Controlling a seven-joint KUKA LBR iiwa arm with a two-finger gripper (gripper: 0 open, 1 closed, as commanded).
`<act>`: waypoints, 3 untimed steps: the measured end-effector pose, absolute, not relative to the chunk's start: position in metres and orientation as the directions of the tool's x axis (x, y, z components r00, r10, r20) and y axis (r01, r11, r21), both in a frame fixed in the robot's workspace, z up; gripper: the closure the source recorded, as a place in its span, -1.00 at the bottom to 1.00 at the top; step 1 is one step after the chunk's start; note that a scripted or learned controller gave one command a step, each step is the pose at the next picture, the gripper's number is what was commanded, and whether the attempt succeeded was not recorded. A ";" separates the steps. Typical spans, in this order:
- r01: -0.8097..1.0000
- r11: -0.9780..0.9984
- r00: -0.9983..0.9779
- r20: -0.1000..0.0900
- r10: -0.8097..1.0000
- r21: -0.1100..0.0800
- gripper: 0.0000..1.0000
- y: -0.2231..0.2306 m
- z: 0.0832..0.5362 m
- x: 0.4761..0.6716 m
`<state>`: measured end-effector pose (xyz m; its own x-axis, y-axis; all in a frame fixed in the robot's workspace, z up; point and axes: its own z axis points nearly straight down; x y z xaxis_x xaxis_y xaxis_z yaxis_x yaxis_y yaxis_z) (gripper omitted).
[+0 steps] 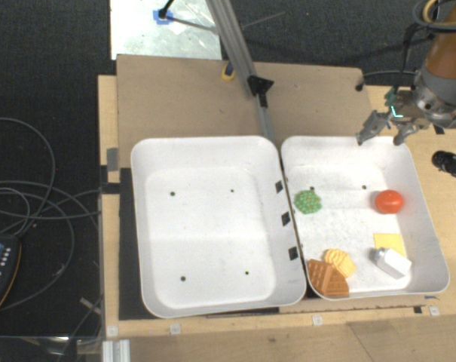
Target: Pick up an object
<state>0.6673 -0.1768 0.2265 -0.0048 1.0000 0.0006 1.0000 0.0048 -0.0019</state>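
The right bin (341, 151) holds several small items. A red tomato (389, 201) lies at its right side and a green bumpy ball (308, 201) near its left wall. Along the front sit an orange waffle piece (328, 278), a yellow crinkled piece (340, 260), a yellow block (390, 243) and a small white-and-grey bottle (391, 262). My gripper (384, 132) hangs open over the bin's back right rim, well above and behind the tomato, with nothing between its fingers.
The left bin (205, 225) lies beside the right one, joined by black clips (285, 218). A grey tripod pole (239, 47) slants across the brown board behind the bins. Cables trail on the floor at the left.
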 end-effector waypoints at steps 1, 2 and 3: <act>1.000 0.007 -0.007 -0.002 1.000 0.002 -1.00 -0.177 0.229 0.668; 1.000 0.001 -0.001 -0.001 1.000 -0.002 -1.00 -0.186 0.174 0.666; 1.000 0.002 -0.002 0.000 1.000 -0.003 -1.00 -0.190 0.113 0.669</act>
